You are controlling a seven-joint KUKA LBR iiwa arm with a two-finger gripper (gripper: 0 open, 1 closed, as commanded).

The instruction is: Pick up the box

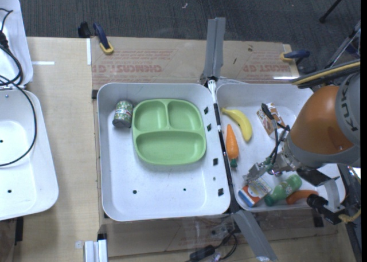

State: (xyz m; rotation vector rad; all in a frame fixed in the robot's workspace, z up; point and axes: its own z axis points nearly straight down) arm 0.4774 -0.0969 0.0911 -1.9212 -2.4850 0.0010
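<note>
You are looking down on a tan wooden worktop (63, 54) that is carrying two shallow white plastic bins. In the left bin (114, 192), a light green three-compartment plate (169, 131) is lying, and a small green-patterned can (122, 113) is lying just beside the plate's upper left corner. In the right bin (252, 96), a yellow banana (241, 122) and an orange carrot (231, 142) are lying side by side near the shared wall. The grey arm with its orange band (321, 120) is reaching in from the right, and its metal jaws (265, 169) are hanging low over the bin's front half. Whether they are wide or narrow you cannot tell, since the fingers are blurring into the clutter below. The small white box with blue and orange print (254, 193) is lying at the right bin's front edge, just below the jaws, touching a green bottle (283, 190) on its right. A brown and white packet (269, 118) is lying toward the back.
</note>
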